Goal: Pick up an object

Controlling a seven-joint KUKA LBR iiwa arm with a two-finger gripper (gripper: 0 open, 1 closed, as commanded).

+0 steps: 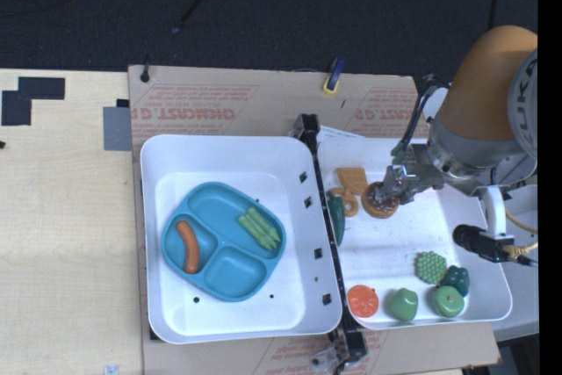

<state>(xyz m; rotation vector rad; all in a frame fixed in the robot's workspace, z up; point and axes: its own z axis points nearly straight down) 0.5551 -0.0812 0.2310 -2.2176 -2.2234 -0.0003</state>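
My gripper (pixel 385 191) is low in the right bin (pixel 492 312), near its back left part. It hangs directly over a brown round object (pixel 379 207) that lies on the bin floor, and its tip hides the object's top. Whether it touches the object I cannot tell. A tan flat piece (pixel 352 179) and a small tan ring (pixel 344 205) lie just left of the gripper. A dark green item (pixel 336 219) rests against the bin's left wall.
Along the right bin's front lie an orange-red round fruit (pixel 362 301), two green apples (pixel 403 305) (pixel 448 301), a bumpy green piece (pixel 430 266) and a dark teal piece (pixel 457 279). In the left bin (pixel 158 162), a blue divided plate (pixel 228 272) holds a sausage (pixel 188 246) and green beans (pixel 261 227).
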